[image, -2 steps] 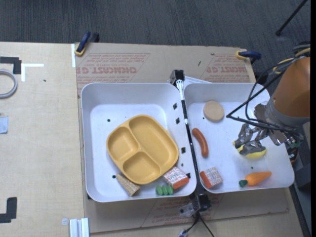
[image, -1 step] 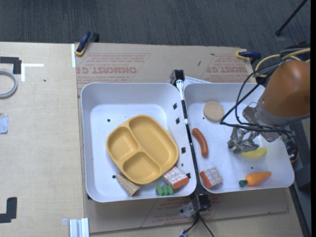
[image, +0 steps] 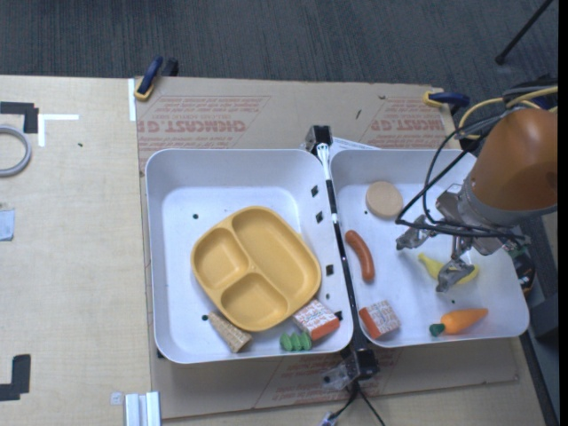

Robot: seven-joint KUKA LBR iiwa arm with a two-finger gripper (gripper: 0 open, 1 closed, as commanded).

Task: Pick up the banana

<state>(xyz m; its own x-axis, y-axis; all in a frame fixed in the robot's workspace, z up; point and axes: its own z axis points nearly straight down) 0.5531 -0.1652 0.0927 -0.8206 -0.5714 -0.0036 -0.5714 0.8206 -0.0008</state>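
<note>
banana (image: pixel 437 267) partly covered by gripper (image: pixel 454 275), finger spacing unclear, arm cut off at right edge

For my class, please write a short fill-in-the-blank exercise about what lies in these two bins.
1. The yellow divided plate lies in the ____ bin.
2. The gripper is right over the ____.
3. The sausage lies to the ____ of the banana.
4. The carrot lies in the ____ bin.

Missing words: left; banana; left; right
</note>
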